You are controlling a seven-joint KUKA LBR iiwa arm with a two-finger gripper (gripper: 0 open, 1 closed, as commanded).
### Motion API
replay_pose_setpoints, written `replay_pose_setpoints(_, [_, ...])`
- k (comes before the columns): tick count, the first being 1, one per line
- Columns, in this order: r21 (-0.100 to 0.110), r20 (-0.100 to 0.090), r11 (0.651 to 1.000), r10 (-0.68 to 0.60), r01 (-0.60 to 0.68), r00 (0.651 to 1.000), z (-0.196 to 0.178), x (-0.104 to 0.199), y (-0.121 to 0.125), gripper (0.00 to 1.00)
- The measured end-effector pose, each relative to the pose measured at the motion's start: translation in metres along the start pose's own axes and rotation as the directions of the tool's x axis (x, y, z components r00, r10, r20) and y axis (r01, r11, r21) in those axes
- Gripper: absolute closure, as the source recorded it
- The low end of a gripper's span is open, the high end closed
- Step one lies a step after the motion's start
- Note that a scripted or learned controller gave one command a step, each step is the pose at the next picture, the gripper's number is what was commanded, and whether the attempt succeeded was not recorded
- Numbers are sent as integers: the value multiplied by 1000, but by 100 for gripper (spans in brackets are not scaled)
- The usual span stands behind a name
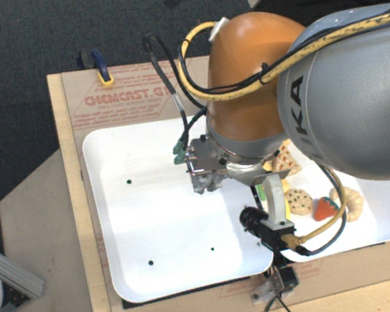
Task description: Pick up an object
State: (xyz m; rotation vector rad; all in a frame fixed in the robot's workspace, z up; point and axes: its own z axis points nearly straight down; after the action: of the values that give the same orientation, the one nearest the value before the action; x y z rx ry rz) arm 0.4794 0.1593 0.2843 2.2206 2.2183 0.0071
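Note:
My gripper (202,179) hangs low over the right part of the left white bin (153,216), under the orange wrist band. Nothing shows between its tips. In the right bin (380,229), partly hidden by the arm, lie a toy pizza slice (287,160), a chocolate-chip cookie (299,201), a red strawberry (325,207) and a pale croissant (351,201). A small green piece (260,194) peeks out beside the pale bracket; I cannot tell what it is.
The left bin's floor bears three small dark dots (128,182). Both bins rest on a brown cardboard sheet (128,96) with red print. A blue and yellow clamp (102,67) sits at its far edge. The arm covers most of the right bin.

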Motion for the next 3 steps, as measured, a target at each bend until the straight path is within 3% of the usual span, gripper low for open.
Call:
replay_pose_setpoints(1, [8, 2, 1000, 0, 0, 1000, 78, 11, 37, 100])
replay_pose_setpoints(2, [-15, -5, 1000, -2, 2, 1000, -147, -11, 42, 100])
replay_pose_setpoints(3, [7, 2, 1000, 8, -8, 1000, -143, -113, -1, 100])
